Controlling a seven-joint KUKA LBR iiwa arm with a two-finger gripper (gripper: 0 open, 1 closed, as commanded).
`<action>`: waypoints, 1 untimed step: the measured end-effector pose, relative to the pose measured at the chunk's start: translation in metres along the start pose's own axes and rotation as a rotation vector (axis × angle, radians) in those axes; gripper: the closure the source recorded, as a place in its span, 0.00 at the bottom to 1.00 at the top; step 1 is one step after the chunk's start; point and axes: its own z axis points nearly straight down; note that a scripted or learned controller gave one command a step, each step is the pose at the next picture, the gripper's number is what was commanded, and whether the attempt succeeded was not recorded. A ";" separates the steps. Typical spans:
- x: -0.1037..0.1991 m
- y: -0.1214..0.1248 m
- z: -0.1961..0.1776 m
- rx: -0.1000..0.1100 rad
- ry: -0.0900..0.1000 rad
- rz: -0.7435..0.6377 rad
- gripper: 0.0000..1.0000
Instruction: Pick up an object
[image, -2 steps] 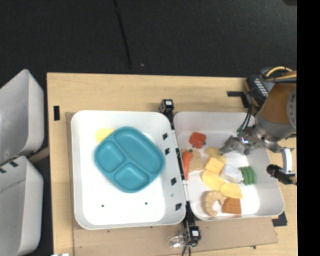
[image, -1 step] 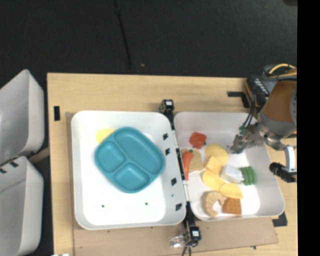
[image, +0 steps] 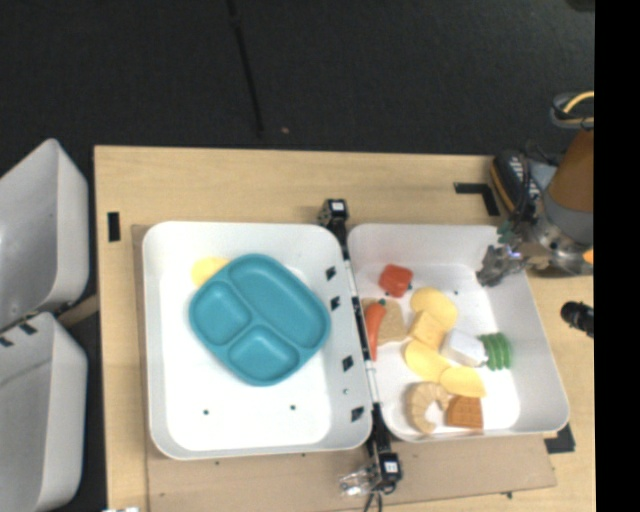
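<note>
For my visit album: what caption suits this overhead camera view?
Robot gripper at the right bin's far corner beside toy food; blue tray in left bin.

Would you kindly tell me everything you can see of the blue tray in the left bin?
The blue tray is a rounded rectangle, seemingly of matte turquoise plastic, with three moulded compartments: one long one along its upper right side and two smaller ones beside it. It lies flat, face up, turned at a slant, in the middle of the left bin. A yellow object peeks out from under its upper left corner. Its compartments hold nothing visible.
</note>
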 end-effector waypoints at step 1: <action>0.008 0.005 -0.051 0.000 0.000 -0.001 1.00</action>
